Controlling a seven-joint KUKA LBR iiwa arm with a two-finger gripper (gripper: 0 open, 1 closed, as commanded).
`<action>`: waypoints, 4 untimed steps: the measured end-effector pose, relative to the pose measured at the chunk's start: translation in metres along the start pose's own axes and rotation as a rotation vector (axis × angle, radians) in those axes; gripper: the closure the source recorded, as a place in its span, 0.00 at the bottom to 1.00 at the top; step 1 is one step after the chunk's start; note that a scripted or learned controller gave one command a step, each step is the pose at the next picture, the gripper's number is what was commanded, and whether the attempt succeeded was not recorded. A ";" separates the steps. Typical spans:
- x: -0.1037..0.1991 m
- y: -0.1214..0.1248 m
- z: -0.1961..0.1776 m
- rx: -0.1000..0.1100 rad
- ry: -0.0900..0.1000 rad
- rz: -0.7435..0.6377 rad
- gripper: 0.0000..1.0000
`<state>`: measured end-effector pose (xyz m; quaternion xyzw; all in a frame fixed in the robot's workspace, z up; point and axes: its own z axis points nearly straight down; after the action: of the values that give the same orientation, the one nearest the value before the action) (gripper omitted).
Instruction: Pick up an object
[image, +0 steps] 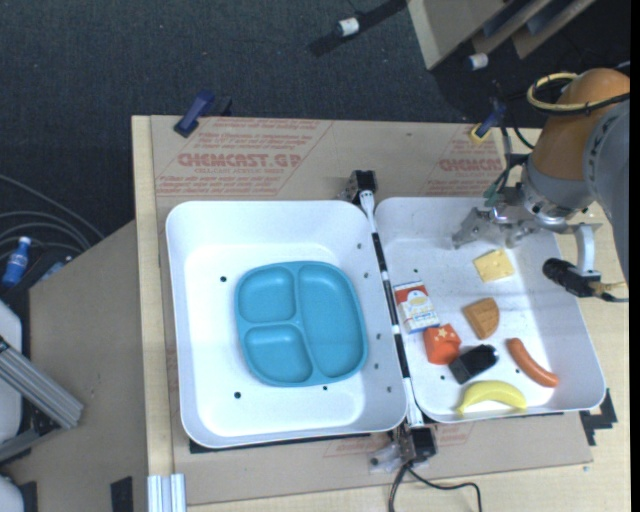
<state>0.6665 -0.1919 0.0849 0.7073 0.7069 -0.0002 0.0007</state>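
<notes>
My gripper (493, 232) hangs over the far part of the right bin (580, 330), its grey fingers spread open with nothing between them. Just in front of it lies a yellow cheese wedge (493, 265). Nearer the front are a brown bread piece (482, 317), a red and white carton (414, 306), a red pepper (441, 343), a black object (472, 362), a banana (492, 396) and a sausage (531, 362).
The left bin (200, 250) holds a blue divided plate (300, 322). A black clamp (362, 184) sits at the far end of the rim between the bins. The arm's orange band (585, 95) rises at the upper right.
</notes>
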 end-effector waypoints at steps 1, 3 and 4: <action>0.028 0.000 0.000 0.002 0.003 -0.002 0.00; 0.063 0.001 -0.011 0.002 0.003 -0.002 1.00; 0.063 0.000 -0.010 0.002 0.003 -0.002 0.00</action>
<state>0.6670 -0.1288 0.0951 0.7068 0.7074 -0.0001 -0.0010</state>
